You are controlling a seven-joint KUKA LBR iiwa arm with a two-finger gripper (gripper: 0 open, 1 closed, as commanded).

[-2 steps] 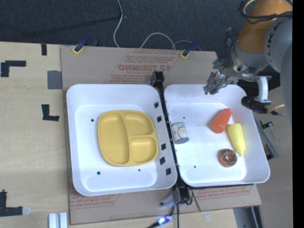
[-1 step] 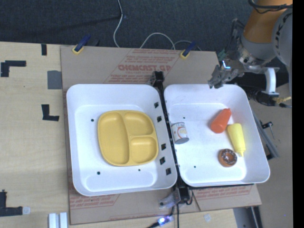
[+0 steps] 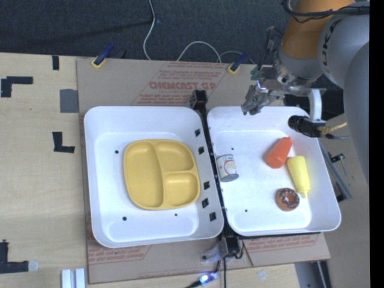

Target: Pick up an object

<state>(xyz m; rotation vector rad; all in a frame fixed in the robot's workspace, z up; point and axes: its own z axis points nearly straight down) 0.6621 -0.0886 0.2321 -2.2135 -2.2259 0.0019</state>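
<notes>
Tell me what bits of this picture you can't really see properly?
- The tool: small and dark in the camera view, so whether it is open or shut is unclear.
- The arm: cut off by the top and right edges.
- The small can: its label is too tiny and blurred to read.
- The cardboard printing: partly covered by the white bins.
- The yellow bottle: its far end is too small to make out.

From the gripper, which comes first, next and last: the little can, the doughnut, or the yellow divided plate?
Measured from the gripper at the right bin's far edge:
1. The can, on the right bin's left side by the divider.
2. The doughnut, at the right bin's near right.
3. The yellow divided plate, in the middle of the left bin.
</notes>
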